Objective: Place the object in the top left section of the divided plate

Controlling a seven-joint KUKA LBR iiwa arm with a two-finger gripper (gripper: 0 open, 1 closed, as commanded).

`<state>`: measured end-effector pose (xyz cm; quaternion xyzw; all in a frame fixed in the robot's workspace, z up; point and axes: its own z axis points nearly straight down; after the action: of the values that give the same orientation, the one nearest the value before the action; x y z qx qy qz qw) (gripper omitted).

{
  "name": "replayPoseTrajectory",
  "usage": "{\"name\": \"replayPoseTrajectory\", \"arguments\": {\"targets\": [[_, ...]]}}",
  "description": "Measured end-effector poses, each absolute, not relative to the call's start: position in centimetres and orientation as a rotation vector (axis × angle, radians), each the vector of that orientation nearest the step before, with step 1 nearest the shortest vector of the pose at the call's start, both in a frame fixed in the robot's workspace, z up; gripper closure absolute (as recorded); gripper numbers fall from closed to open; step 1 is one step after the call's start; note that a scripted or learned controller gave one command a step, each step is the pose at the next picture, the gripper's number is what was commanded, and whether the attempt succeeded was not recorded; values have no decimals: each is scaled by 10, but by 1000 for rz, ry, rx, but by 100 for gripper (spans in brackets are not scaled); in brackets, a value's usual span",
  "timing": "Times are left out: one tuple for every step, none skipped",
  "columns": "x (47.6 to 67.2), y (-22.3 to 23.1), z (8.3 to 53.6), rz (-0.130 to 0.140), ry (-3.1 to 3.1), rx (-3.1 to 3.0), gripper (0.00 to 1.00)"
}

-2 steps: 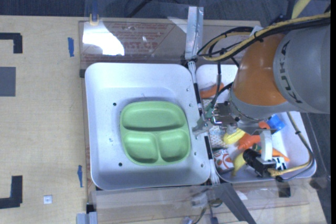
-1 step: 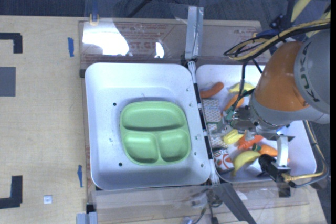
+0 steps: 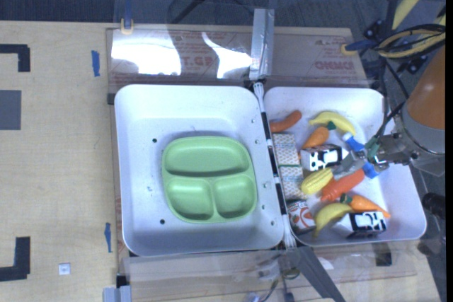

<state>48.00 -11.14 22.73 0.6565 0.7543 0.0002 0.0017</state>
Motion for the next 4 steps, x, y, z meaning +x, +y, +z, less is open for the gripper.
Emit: {"name": "replayPoseTrajectory", "arguments": {"targets": [[480,-42,184,0,2521,1878,0],[488,-37,184,-1,2259,2182,0],[480,-88,184,0,2462,1954,0],[480,-4,184,0,2774,1479,0]]}}
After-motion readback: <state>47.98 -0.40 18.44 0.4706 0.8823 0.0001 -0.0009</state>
